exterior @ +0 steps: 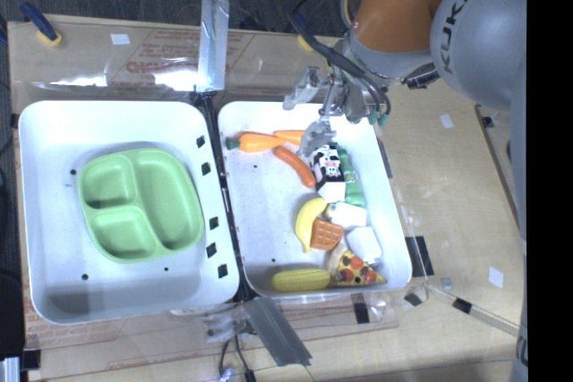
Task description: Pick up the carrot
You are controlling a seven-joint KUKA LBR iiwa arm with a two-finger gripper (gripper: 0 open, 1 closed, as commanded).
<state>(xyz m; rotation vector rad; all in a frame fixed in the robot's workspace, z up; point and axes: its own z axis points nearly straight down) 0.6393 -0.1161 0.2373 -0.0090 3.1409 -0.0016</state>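
Note:
The carrot (pixel 260 141) is orange with a small green tip at its left end. It lies flat near the far wall of the right bin (pixel 269 246). A second short orange piece (pixel 290 136) lies just right of it. My gripper (pixel 320 131) hangs over the far part of this bin. It is just right of the orange pieces and above a black-and-white toy (pixel 329 164). Nothing orange is lifted off the bin floor.
A reddish sausage (pixel 295 165) lies below the carrot. Along the right wall sit a green item (pixel 354 189), a banana (pixel 308 217), a waffle (pixel 326 235), white blocks (pixel 362 241), a pizza slice (pixel 359 269) and a yellow piece (pixel 300 280). The left bin (pixel 45 139) holds a green divided plate (pixel 139 201).

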